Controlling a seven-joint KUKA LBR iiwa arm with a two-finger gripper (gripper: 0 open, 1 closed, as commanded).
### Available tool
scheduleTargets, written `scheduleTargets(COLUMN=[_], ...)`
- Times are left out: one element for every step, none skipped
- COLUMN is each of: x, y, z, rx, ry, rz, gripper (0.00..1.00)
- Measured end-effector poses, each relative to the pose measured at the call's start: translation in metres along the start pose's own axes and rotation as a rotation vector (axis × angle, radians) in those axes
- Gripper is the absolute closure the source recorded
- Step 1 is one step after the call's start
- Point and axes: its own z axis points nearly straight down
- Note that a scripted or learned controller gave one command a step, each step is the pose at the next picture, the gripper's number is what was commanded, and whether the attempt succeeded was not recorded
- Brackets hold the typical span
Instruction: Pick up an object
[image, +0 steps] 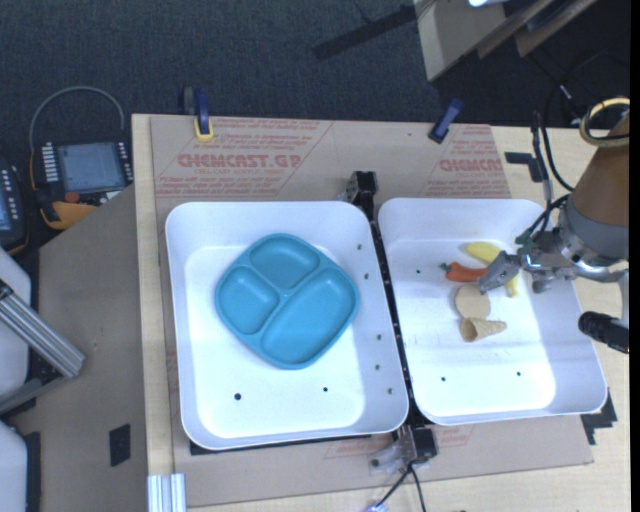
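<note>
The right bin (500, 390) holds a small cluster of toy foods. A yellow piece (482, 250) lies farthest back, with an orange-red piece (461, 270) just in front of it. A tan round piece (472, 302) and a tan cone (482, 327) lie nearer the front. My gripper (508, 270) hangs low over the right side of this cluster, its tip close to the yellow and tan pieces. Nothing is visibly held in it. The arm's body hides part of the bin's right wall.
The left bin (200, 400) holds a blue divided plate (287, 298) near its middle. A black divider with clamps runs between the two bins. A black knob (605, 330) juts in at the right edge. Cables hang above the arm.
</note>
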Motion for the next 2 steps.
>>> scheduleTargets(x=[0.001, 0.001], y=[0.001, 0.001], z=[0.063, 0.076], rx=[-0.001, -0.003], ry=[0.0, -0.001], rz=[0.0, 0.0], gripper=[0.0, 0.0])
